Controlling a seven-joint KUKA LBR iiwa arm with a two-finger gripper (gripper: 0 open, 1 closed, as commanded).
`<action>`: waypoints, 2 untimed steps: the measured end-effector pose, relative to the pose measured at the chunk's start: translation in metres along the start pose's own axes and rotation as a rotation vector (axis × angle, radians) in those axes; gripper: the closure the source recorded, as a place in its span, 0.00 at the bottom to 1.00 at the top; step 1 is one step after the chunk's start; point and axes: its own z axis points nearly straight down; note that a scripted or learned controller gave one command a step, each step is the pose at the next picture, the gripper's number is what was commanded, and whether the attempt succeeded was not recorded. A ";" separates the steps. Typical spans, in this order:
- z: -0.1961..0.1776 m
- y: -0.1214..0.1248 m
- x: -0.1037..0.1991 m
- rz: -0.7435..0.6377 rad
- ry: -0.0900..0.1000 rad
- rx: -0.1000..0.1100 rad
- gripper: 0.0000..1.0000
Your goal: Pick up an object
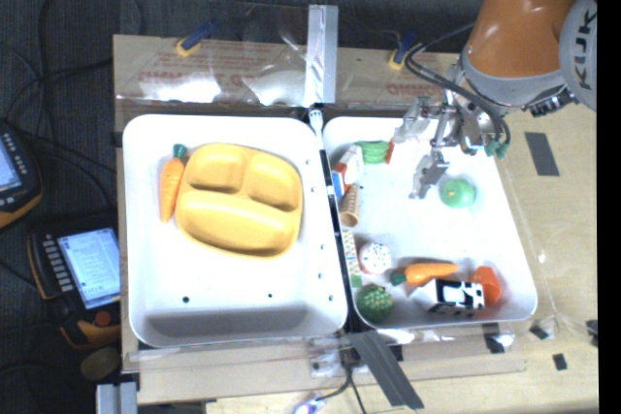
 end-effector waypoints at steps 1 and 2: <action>0.147 -0.008 0.053 -0.132 -0.003 0.001 0.00; 0.149 -0.048 0.094 -0.247 -0.016 0.004 0.00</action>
